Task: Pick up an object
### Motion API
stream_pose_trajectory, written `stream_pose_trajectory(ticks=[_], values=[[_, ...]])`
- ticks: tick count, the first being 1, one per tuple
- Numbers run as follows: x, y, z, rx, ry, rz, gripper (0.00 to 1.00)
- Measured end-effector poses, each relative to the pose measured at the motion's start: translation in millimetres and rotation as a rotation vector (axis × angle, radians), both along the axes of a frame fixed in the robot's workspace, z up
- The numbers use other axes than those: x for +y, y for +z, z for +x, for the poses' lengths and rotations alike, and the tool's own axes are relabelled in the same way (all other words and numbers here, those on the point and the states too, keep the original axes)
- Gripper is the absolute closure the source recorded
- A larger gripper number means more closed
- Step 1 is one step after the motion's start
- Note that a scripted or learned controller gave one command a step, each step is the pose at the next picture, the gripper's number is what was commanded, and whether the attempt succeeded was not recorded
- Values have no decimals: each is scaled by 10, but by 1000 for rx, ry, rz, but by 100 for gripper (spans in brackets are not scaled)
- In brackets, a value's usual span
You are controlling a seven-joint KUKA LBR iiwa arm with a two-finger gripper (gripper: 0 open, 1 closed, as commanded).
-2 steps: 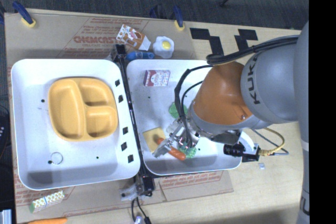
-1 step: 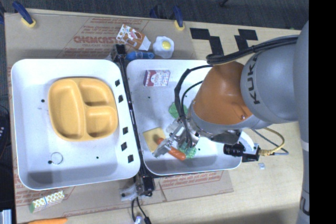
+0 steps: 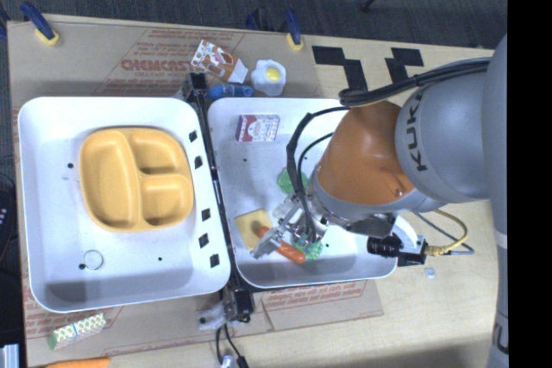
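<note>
Camera view from above: the pincer hangs low in the right bin, under the grey arm with its orange band. Whether its fingers are apart or together I cannot tell; cables and metal parts blur together there. An orange, carrot-like piece lies just at the pincer's 6 o'clock, touching or nearly touching the tip, with a small green bit beside it at 4 o'clock. A yellow block sits close at the pincer's 9 o'clock. A green item peeks out at 12 o'clock, partly under the arm. Farther out at 11 o'clock a small red and white carton lies flat. At 9 o'clock, well apart, the left bin holds a yellow divided tray. Both bins rest on the table.
</note>
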State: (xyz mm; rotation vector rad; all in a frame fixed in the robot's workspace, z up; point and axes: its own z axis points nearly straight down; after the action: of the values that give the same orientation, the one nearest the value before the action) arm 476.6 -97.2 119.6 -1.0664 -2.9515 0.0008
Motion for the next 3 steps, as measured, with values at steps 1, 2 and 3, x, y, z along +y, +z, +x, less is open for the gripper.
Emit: stream_pose_trajectory(ticks=[1, 2, 3], values=[[0, 0, 0, 0, 0, 0, 0], [0, 0, 0, 0, 0, 0, 0], [0, 0, 0, 0, 0, 0, 0]])
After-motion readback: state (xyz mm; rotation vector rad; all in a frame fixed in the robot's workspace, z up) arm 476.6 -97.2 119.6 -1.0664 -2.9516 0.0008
